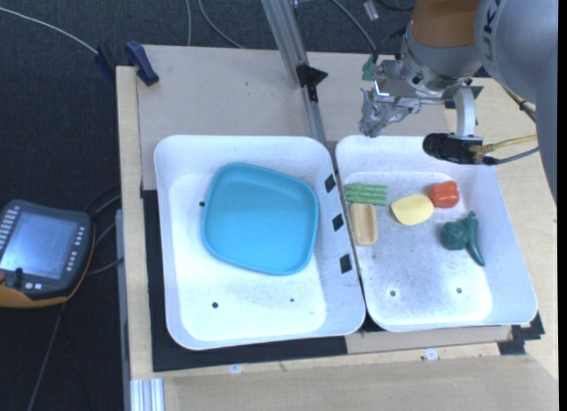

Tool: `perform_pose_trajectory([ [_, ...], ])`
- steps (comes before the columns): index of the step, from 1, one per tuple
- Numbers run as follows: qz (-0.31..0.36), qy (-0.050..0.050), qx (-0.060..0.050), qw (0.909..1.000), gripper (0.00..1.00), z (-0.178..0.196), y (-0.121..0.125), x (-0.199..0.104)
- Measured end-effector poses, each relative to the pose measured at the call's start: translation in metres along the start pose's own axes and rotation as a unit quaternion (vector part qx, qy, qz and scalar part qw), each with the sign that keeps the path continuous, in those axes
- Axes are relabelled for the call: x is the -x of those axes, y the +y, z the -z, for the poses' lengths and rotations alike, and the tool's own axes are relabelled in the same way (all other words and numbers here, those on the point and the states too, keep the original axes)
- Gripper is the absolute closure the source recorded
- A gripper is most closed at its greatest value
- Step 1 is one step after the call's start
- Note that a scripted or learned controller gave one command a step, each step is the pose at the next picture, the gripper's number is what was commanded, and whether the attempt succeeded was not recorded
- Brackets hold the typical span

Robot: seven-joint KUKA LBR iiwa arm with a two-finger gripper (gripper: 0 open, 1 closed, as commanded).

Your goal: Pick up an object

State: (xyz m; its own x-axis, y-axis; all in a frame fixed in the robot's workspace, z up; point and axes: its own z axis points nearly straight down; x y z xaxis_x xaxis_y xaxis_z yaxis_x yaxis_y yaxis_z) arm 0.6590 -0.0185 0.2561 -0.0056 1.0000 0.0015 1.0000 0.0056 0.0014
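Observation:
My gripper (379,117) hangs above the far rim of the right bin (425,303), with nothing visible between its fingers. Inside that bin lie a green ridged piece (367,193), a tan bread-like piece (363,223), a yellow lemon-like piece (412,210), a red-orange piece (445,193) and a dark green pepper-like toy (462,236). All of them rest in the far half of the bin, below and to the right of the gripper. The left bin (257,312) holds a blue square plate (260,218).
A slanted metal pole (285,28) crosses the back of the bench down to the gap between the bins. A blue clamp (142,62) sits at the bench's far left corner. A handheld pendant (40,250) lies on the floor at left. Cables run across the dark floor.

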Motion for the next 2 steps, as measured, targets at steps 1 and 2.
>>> perform_pose_trajectory([
  [1,0.0,0.0,0.0,1.0,1.0,-0.003,-0.012,-0.052],
  [2,0.0,0.0,0.0,1.0,1.0,-0.002,-0.011,-0.11],
])
